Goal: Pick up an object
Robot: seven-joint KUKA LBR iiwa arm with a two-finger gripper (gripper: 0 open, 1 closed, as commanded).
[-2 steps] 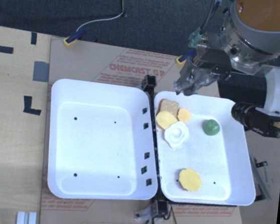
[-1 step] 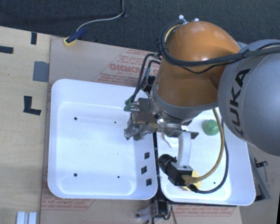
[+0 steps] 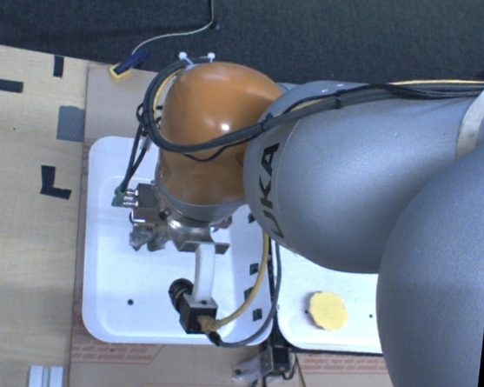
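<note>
Yellow disc (image 3: 328,311) lies flat in the right-hand bin (image 3: 355,341), near its front edge; it is round, so there is no long axis to align. Claw (image 3: 154,228) hangs over the left-hand bin (image 3: 104,215), seemingly low. The disc is well apart, rightward across the rims. Released or clenched: cannot tell, the wrist hides it.

The left bin (image 3: 104,215) has bare floor on its left. The big arm (image 3: 358,176) blocks the middle; a yellow disc (image 3: 328,310) lies lower right.
</note>
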